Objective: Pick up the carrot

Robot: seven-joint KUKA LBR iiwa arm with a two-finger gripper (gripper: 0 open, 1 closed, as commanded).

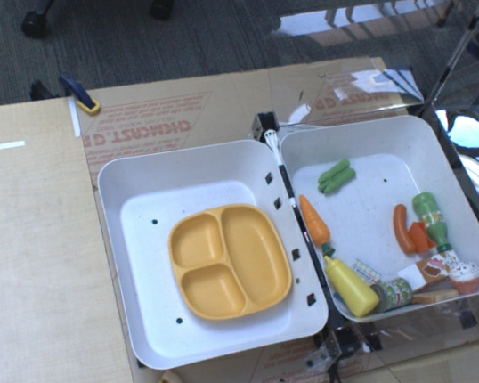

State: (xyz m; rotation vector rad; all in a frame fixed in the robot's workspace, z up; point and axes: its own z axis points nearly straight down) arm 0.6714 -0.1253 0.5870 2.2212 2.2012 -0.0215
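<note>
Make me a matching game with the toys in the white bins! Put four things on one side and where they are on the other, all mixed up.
Things:
1. carrot
2. yellow divided plate
3. green beans
4. yellow squeeze bottle

Places:
A. alone in the left bin
B. near the far end of the right bin
C. along the right bin's left wall, about halfway down
D. in the right bin's near left corner

Pairs: 1-C, 2-A, 3-B, 4-D
</note>
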